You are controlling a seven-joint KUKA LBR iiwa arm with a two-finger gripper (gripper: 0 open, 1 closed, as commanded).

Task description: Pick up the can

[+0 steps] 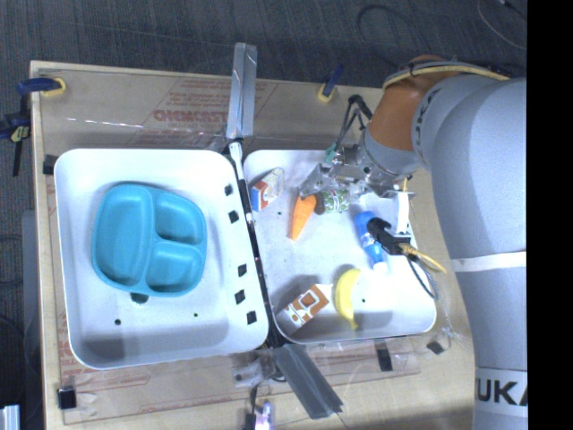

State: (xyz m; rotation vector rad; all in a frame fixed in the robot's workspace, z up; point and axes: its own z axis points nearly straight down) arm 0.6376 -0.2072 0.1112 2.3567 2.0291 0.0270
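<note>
A small can (262, 192) with a white, orange and blue label lies in the right bin (407, 307), at its far left corner beside the divider. My gripper (333, 189) hangs low over the far middle of that bin, about a hand's width to the right of the can and apart from it. It is right above the thick end of an orange carrot (303, 216). A small greenish, glassy thing (337, 203) sits just under the gripper; what it is cannot be made out.
A blue bottle (369, 237) lies right of the carrot, under the wrist. A banana (346, 296) and a brown and white box (307, 305) rest at the near side. The left bin (81, 330) holds a blue divided plate (150, 237).
</note>
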